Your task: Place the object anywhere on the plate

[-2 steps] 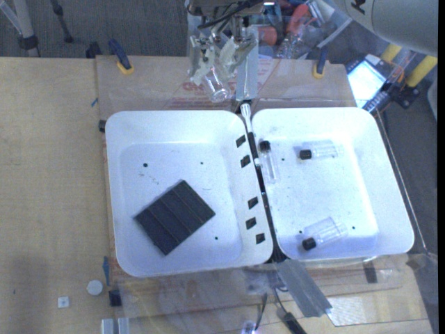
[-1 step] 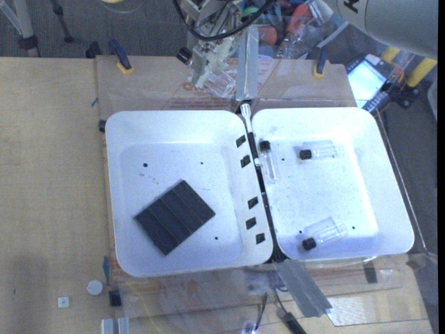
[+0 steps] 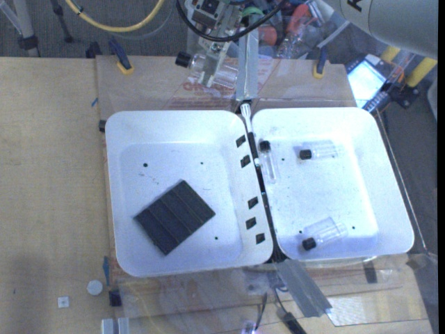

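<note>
Wooden bench (image 3: 49,152) carries two white bins: left bin (image 3: 125,141) has a dark ribbed plate (image 3: 174,216) lying flat, tilted diagonally. Right bin (image 3: 389,186) holds three clear vials with black caps: one (image 3: 266,160) against the divider, one (image 3: 316,151) near the back, one (image 3: 322,232) near the front (all apart). Gripper (image 3: 208,68) hangs above the far edge behind the bins, clear of everything; jaw state can't be made out.

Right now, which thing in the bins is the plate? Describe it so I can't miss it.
Look in the left bin, in its near half. The plate lies flat there: a dark, ribbed square turned cornerwise, unlike the clear, black-capped vials in the right bin.
</note>
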Robot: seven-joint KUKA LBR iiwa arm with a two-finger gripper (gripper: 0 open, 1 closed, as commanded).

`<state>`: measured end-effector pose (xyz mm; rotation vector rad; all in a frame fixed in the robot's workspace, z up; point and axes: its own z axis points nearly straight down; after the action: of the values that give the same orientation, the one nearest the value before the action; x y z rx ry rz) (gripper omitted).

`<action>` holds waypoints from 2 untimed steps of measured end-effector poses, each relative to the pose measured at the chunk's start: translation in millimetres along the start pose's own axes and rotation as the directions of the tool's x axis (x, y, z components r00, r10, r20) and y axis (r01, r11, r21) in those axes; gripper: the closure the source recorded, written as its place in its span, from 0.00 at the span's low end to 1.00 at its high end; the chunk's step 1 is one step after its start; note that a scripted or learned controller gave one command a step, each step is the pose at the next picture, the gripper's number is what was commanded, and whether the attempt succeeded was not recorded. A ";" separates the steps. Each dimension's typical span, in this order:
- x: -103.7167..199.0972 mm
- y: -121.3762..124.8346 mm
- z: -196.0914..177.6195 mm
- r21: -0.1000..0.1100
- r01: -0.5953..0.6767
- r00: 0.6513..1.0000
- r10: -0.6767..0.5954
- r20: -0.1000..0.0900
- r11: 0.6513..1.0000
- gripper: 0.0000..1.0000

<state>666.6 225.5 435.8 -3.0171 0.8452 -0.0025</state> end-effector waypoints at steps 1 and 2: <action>-0.4 -0.3 0.5 0.000 0.337 0.941 -0.337 0.001 0.941 1.00; 0.4 0.9 0.0 -0.005 -0.117 0.993 0.117 0.002 0.993 1.00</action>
<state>666.4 224.6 435.7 -2.9667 1.0214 0.0034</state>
